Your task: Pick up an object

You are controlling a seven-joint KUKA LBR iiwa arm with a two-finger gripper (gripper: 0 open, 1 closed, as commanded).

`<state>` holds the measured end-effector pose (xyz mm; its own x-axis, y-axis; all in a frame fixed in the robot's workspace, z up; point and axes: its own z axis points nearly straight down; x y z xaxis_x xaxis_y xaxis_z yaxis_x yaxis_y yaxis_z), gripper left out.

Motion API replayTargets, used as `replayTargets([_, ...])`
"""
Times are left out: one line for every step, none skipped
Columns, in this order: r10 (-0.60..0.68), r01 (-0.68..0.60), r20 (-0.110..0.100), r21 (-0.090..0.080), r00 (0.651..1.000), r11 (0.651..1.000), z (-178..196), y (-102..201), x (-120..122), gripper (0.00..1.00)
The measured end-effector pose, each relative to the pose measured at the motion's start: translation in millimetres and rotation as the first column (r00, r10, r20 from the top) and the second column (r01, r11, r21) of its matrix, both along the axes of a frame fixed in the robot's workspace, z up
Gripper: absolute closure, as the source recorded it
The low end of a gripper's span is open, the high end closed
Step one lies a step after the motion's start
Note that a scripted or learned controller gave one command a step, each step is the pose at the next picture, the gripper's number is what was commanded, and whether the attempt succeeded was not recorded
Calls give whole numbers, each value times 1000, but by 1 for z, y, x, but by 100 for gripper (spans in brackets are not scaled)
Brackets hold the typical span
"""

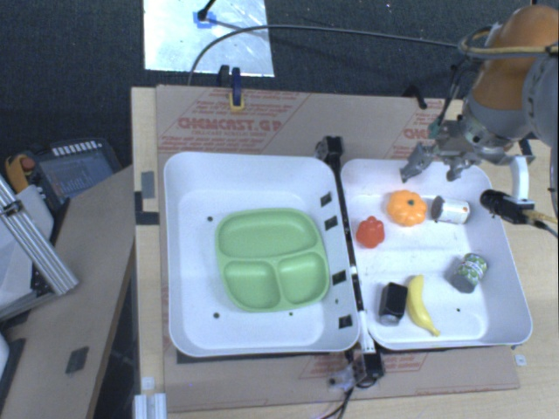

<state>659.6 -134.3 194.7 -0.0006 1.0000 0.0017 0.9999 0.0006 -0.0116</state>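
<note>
Overhead, the grey two-finger gripper [434, 166] is hanging with its fingers spread apart and nothing between them, above the far edge of the right shallow white bin [500, 297]. Just below it, a round orange plastic fruit [406, 208] is lying beside a small white cylinder [452, 209]. Nearer, a yellow banana [423, 305] is resting beside a black block [393, 302].

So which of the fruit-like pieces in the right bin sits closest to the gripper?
The orange pumpkin, just below the gripper; the red pepper and banana lie farther off.
</note>
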Motion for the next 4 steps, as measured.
replayTargets([2, -2, 13, -2, 1000, 1000, 9, 0, 3, 0])
replayTargets([5, -5, 11, -2, 1000, 1000, -34, 6, 2, 0])
replayTargets([3, -3, 10, -2, 1000, 1000, -96, 5, 1, 0])
replayTargets([5, -4, 13, -3, 1000, 1000, -110, 5, 2, 0])
